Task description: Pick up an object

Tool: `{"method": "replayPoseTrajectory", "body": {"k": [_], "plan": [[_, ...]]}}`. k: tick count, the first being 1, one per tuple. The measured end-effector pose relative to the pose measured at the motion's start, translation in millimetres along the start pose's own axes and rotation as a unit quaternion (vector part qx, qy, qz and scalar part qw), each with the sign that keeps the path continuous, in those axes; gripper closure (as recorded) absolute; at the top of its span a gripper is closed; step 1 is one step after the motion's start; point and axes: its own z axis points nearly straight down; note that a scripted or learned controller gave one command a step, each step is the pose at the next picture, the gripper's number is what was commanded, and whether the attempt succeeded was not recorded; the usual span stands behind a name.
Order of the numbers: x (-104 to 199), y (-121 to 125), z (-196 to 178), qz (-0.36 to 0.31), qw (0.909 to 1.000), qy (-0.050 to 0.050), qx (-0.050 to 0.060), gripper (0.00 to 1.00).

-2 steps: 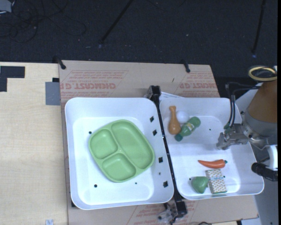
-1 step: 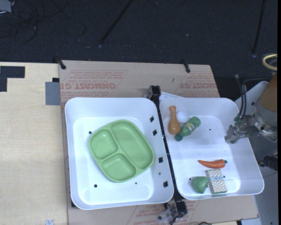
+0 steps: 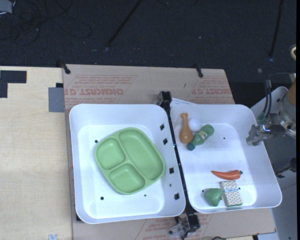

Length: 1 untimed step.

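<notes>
- Resting on a pale wooden bench [image 3: 25, 159], 2 shallow white bins sit side by side on a sheet of printed cardboard [image 3: 140, 84]; beyond it lies dark floor with cables.
- Nearest in the right bin [image 3: 260, 149]: a small patterned box [image 3: 231, 193] touching a green lump [image 3: 213, 197], then an orange chilli [image 3: 226, 174]; farther back, a green bottle [image 3: 200, 136] beside a tan bowling pin [image 3: 186, 129].
- All of these lie left of the gripper [image 3: 257, 133], which hangs at that bin's right rim, apart from them; whether it is spread, I cannot tell.
- The left bin [image 3: 82, 159] holds a green 3-compartment plate [image 3: 130, 160].
</notes>
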Motion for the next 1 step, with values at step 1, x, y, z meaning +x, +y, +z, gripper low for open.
{"method": "replayPoseTrajectory", "body": {"k": [1], "plan": [[1.3, 1.8, -63.7, 0.0, 1.0, -0.001, -0.002, 1.0]]}}
